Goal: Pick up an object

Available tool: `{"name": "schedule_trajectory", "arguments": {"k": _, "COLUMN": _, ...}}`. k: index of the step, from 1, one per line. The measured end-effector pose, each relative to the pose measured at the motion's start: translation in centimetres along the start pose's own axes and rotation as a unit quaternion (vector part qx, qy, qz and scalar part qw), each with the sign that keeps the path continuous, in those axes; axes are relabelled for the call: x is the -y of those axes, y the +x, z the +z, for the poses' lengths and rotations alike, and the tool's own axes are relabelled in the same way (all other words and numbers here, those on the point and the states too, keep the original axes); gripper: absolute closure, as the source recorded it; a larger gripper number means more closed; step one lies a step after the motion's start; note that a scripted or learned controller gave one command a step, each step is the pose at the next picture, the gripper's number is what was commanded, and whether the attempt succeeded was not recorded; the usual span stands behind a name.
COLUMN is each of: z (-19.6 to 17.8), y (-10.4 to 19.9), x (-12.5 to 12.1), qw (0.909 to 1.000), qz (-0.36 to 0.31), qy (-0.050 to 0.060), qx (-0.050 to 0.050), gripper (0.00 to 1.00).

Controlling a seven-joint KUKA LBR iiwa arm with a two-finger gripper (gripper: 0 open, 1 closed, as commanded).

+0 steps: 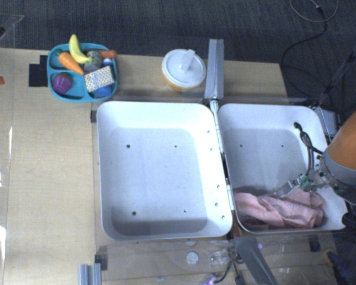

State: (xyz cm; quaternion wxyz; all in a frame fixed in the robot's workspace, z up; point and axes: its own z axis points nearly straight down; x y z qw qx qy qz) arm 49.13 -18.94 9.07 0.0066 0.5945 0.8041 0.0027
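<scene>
claw (298, 184) over cloth — 1 pink cloth (279, 209) | 2 bins (160, 114)

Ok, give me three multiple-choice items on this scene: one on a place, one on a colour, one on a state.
1. Where does the pink cloth lie?
A. near end of the right bin
B. middle of the left bin
C. on the blue tray

2. What colour is the lid of the cup behind the bins?
A. red
B. white
C. black

3. How does the cloth lie?
A. folded flat in a neat square
B. hung over the bin's wall
C. crumpled in a heap

Answers:
1 A, the cloth sits against the right bin's near wall, with the gripper just above it.
2 B, the round lid is white over a yellowish cup.
3 C, it is bunched in uneven folds.
</scene>
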Motion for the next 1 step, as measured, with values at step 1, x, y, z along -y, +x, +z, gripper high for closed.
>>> {"name": "schedule_trajectory", "arguments": {"k": 1, "z": -1.29, "y": -0.05, "x": -0.36, "qw": 1.0000, "qz": 0.000, "qy": -0.004, "qx": 0.002, "gripper": 1.00}}
